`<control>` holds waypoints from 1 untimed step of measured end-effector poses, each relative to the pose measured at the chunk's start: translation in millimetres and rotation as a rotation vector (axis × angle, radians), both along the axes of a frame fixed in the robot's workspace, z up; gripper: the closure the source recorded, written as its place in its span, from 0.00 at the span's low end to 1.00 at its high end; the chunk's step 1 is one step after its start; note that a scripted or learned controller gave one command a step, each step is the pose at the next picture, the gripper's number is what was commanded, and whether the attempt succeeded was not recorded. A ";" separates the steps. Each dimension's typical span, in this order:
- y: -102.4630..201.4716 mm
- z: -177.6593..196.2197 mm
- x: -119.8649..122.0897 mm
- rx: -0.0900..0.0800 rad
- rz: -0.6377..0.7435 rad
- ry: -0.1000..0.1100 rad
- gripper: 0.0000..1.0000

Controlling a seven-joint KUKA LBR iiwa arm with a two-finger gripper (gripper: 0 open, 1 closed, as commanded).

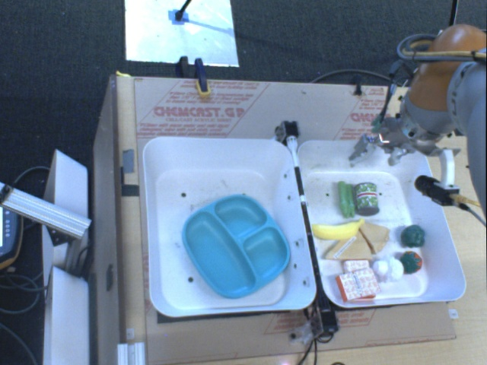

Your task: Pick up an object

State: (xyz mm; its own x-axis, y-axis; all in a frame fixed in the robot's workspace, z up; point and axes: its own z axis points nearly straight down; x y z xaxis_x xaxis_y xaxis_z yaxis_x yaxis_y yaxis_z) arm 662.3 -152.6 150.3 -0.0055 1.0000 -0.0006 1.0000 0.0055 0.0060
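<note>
Since nothing's grabbed yet, camera view shows the approach step: the grey two-finger gripper (380, 150) hovers spread wide over the right white bin (449, 280)'s far edge. The small green-labelled can (367, 197) stands nearby; next it needs to descend over it.

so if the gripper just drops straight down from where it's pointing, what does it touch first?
Most likely bare floor of the right bin near its far edge. The gripper hangs over that strip, and the nearest item, the can, looks clear of its line. Depth is hard to judge from this slanted view.
</note>
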 end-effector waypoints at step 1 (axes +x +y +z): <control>35.9 -66.3 -32.9 0.001 0.000 0.006 0.00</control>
